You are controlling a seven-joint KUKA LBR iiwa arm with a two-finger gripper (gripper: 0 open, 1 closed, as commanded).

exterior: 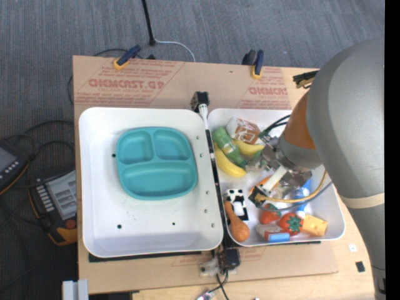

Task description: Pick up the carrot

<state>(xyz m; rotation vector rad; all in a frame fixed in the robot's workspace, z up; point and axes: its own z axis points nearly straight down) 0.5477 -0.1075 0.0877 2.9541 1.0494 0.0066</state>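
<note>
1. Camera view, left side: a left bin (pixel 87 167) is seen on the desk (pixel 125 83), with a teal divided plate (pixel 156 164) lying in it; no task object is there.
2. Right bin (pixel 330 200), left edge: a banana (pixel 230 162) is seen at the back. An orange tapered item at the front-left corner is judged to be the carrot (pixel 237 227), thick end toward the front rim, lying flat and just beside a black-and-white toy (pixel 236 199).
3. Mid-bin: the gripper (pixel 275 183) is seen low among the clutter, to the right of the carrot and apart from it. Whether it is spread or closed cannot be told, and nothing is confirmed as held.
4. Right: the arm (pixel 350 124) is seen over the bin's right half.
5. Step judged: approach, with the grasp not yet made.
6. Next move: the gripper would need to be shifted left and forward to the corner, lined up across the carrot's length and lowered. The bin wall and the toy are close, so a miss is likely.
</note>
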